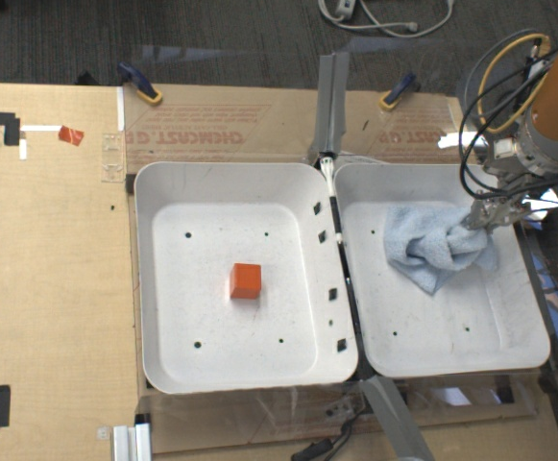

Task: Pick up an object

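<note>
Cloth (440, 244), pale blue and crumpled into a heap, lies in the upper half of the right bin (509, 349), toward twelve o'clock of that bin's floor. Gripper (482, 215) sits at the cloth's two o'clock edge, low over the fabric and apparently touching its bunched top fold; whether it is open or closed on the fabric cannot be told, since cables and the wrist housing hide the tips. Arm (553, 113), grey with an orange band, enters from three o'clock of the scene.

Block (246, 280), a small orange cube, rests alone near the centre of the left bin (163, 353), well apart from the gripper and untouched. Both bins sit side by side on the worktop (48, 286), a tan board whose nine o'clock portion carries a few small taped marks.

Progress, as judged from this view: the reach toward an object looks complete, with the cloth the evident target. The grasp itself is unconfirmed, and no lift has taken place, because the cloth's bulk lies flat on the bin floor. Remaining steps would be a secure pinch on a fold and a rise clear of the bin. Soft fabric may slip out or trail as it rises.
</note>
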Tool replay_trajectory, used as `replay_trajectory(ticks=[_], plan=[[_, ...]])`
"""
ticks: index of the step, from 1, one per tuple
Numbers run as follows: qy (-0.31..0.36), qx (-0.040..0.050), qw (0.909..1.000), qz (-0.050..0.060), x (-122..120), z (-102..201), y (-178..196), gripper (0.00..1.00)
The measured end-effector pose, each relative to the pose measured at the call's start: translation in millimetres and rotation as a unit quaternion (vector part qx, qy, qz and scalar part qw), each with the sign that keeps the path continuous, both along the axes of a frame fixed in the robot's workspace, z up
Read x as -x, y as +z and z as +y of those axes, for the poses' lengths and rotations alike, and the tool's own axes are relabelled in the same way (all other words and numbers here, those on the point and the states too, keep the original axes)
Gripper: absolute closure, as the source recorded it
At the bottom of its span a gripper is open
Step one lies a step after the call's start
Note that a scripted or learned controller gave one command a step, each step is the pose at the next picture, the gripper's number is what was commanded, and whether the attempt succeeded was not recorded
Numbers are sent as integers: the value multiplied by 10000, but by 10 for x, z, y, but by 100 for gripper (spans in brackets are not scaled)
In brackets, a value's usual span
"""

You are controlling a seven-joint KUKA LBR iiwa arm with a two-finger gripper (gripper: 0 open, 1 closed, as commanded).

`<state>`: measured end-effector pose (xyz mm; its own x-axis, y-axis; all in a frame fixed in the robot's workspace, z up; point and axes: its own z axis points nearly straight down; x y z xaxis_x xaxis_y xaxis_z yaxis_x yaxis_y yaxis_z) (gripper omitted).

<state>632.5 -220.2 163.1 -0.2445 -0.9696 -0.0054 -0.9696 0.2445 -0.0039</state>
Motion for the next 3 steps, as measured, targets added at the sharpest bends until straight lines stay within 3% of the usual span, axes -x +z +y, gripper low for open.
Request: replay_trajectory(ticks=[1, 2, 3], plan=[[2166, 6, 9763, -5, -274, -1, -13, 100], [1274, 6, 9918, 1, 12, 161, 346, 100], [2752, 2, 9614, 7, 224, 40, 420, 100]])
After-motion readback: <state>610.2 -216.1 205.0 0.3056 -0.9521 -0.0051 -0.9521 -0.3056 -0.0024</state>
